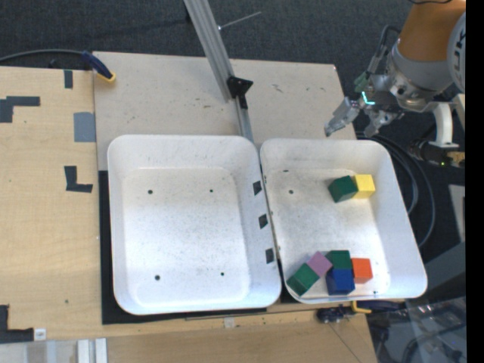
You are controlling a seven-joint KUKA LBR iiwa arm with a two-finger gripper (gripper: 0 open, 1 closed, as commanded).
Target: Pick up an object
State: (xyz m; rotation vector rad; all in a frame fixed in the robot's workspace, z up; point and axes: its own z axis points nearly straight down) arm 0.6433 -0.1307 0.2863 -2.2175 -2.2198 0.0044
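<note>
Two shallow white plastic bins sit side by side on the bench. The right bin [393,203] carries seven small blocks: a green cube [342,188] touching a yellow cube [365,184] near its far side, and at the near edge a cluster of five (green [303,278], lilac [319,263], dark green [339,259], blue [340,280], orange [362,269]). The left bin [121,203] shows bare speckled floor. The grey two-finger gripper [354,118] hovers beyond the right bin's far rim, fingers spread, grasping nothing.
</note>
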